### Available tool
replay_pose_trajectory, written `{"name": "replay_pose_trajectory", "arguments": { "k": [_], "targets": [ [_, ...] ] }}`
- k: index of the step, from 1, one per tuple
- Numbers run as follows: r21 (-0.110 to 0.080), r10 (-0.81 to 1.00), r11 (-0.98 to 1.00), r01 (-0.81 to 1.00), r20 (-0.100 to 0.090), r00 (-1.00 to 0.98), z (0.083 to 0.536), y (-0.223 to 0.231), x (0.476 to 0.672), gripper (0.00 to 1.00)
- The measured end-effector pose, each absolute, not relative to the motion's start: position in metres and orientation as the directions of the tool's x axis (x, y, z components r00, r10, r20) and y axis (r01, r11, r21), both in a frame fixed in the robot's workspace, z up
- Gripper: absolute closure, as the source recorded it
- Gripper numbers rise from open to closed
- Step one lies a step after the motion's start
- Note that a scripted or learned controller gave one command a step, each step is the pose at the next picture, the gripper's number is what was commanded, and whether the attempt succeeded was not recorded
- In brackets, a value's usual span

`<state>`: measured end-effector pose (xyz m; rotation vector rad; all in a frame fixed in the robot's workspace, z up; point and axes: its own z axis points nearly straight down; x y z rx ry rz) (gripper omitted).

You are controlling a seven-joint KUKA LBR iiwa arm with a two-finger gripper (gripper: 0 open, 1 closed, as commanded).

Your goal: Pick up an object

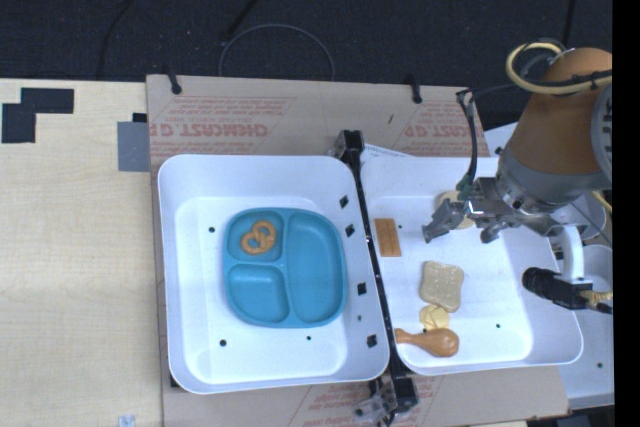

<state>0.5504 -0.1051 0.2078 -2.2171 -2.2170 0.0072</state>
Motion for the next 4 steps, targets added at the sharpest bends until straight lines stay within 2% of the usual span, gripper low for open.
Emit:
{"name": "replay_pose_trajectory", "arguments": {
  "k": [1,2,3,4],
  "targets": [
    [-0.009,1.0,0.0,1.0,0.002,0.0,0.163,-0.106,0.545,0.0],
    [-0.008,1.0,0.0,1.0,0.002,0.0,0.119,-0.105,0.549,0.0],
    [-0.007,1.0,-0.007,1.0,0.002,0.007,0.131,-0.107,0.549,1.0],
    [0.002,1.0,0.001,1.0,0.0,-0.001,0.178,-0.102,0.557,1.0]
  ]
}}
